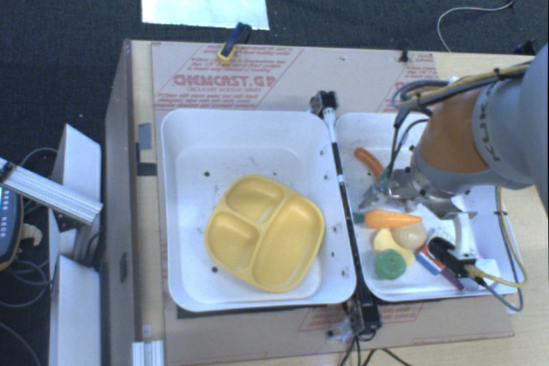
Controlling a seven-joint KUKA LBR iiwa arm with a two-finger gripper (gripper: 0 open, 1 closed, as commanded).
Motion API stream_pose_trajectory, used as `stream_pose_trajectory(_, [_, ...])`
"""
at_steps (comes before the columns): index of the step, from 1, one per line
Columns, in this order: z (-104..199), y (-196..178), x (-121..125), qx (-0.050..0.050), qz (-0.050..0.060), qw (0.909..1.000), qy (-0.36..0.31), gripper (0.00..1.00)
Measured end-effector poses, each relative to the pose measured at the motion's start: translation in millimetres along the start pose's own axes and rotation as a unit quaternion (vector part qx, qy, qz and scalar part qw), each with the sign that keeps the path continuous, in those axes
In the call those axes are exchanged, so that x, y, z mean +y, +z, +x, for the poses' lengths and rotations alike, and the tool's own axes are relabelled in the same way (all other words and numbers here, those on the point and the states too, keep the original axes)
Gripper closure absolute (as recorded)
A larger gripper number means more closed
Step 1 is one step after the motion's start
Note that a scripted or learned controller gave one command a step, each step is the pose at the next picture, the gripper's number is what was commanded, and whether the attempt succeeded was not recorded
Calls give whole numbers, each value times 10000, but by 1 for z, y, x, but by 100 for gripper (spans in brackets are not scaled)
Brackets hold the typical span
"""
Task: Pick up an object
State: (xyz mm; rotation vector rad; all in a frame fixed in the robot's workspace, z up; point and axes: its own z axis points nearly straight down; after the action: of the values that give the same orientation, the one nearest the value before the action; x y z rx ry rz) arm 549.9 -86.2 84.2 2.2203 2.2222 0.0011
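Observation:
My gripper (380, 193) reaches down into the right bin (352, 141), near its left side. Just below it lies an orange carrot (392, 219), close to the gripper or touching it. A small orange-red sausage (369, 159) lies just above the gripper. Toward the bin's front sit a pale round piece (412, 237), a yellow piece (383, 241) and a green piece (391, 265). A red and blue pen-like thing (439, 264) lies at the front right. The arm hides the bin's right half.
The left bin (189, 141) holds a yellow divided plate (264, 231). A black divider bar (340, 176) runs between the two bins. A yellow and blue tool (232, 43) lies on the bench behind the bins.

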Motion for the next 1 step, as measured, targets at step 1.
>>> stream_pose_trajectory(1, [-32, 0, -23, -5, 2, 10000, 6, 0])
